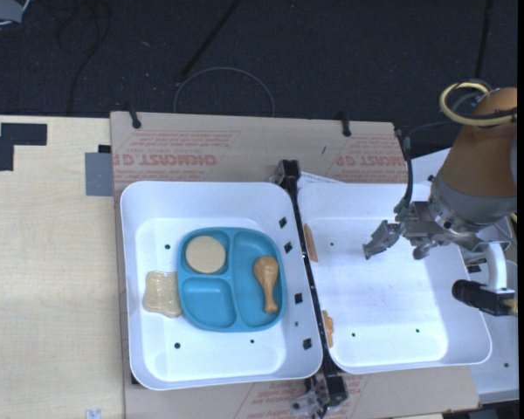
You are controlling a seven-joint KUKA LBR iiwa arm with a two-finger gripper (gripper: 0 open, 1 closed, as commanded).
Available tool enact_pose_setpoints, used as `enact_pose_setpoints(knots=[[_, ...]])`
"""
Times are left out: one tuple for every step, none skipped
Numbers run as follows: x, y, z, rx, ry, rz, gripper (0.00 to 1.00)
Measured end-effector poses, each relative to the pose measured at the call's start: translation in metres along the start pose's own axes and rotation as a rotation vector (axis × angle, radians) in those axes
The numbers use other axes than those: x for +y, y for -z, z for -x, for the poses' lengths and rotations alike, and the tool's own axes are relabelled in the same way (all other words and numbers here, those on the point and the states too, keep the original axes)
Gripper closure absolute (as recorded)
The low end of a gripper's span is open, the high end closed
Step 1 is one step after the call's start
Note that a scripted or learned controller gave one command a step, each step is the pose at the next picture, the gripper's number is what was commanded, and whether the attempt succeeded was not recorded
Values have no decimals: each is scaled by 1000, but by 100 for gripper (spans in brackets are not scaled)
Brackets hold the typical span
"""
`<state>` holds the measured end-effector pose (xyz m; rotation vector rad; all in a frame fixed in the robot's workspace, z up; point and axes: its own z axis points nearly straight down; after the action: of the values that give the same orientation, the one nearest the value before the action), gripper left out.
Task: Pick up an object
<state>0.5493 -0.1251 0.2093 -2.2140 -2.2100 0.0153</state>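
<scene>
Over on the right, the grey arm (pixel 476 168) with its orange band reaches in above the right bin (pixel 393 330). Its gripper (pixel 402 238) hangs over the upper part of that bin's floor, with one finger (pixel 378 241) angled out to the left and another finger (pixel 422 247) to the right of it, a clear gap between them. The fingers look spread apart with nothing between them, though the dark metal blurs together there, so the exact width of the opening is hard to judge.

The objects to pick lie well apart from the gripper, in the left bin (pixel 148 356). A blue divided tray (pixel 218 308) sits in the middle of it. A round tan patty (pixel 204 254) rests in the tray's upper left compartment and a drumstick (pixel 267 282) lies in its right compartment. A pale toast-like piece (pixel 162 293) lies on the bin floor, touching the tray's left edge.
</scene>
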Motion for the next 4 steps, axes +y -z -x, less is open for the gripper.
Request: enact_pose_setpoints(knots=[[3, 7, 0, -1, 2, 13, 0], [-2, -56, -4, 0, 2, 6, 0], [-7, -101, -2, -1, 2, 9, 0], [-7, -123, -3, -1, 1, 12, 0]])
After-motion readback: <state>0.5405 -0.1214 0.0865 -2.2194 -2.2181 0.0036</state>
